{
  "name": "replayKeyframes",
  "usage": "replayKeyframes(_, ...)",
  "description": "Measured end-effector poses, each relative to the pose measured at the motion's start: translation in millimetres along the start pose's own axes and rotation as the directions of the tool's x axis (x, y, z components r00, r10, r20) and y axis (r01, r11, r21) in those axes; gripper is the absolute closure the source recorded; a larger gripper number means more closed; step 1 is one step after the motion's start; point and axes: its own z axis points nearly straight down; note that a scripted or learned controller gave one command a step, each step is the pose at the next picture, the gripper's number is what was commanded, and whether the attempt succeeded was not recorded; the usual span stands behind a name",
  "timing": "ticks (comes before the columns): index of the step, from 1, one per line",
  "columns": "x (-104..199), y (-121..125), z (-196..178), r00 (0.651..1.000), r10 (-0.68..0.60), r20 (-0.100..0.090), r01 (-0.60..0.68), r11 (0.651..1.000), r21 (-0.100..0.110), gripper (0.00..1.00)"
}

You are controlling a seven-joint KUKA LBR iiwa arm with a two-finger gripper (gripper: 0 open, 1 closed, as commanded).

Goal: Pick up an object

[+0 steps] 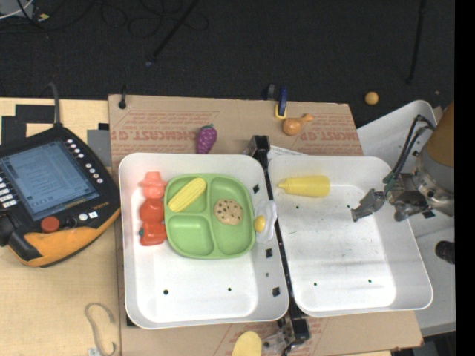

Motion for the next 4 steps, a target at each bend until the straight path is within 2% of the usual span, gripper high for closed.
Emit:
replayKeyframes(1, -4.8, 2.5, 46.3, 1.000, -0.001, -0.002, 0.001, 1.000, 0.005, 0.00)
replayKeyframes(2, -6.9, 6.0, 108.7, 1.000, -0.002, -0.002, 0.002, 1.000, 0.005, 0.00)
replayKeyframes(3, -3.9, 6.3, 146.7, 1.000, -0.002, -0.001, 0.002, 1.000, 0.003, 0.00)
replayKeyframes(4, -5.6, 6.3, 134.3, 1.000, 0.003, -0.002, -0.003, 1.000, 0.001, 1.00)
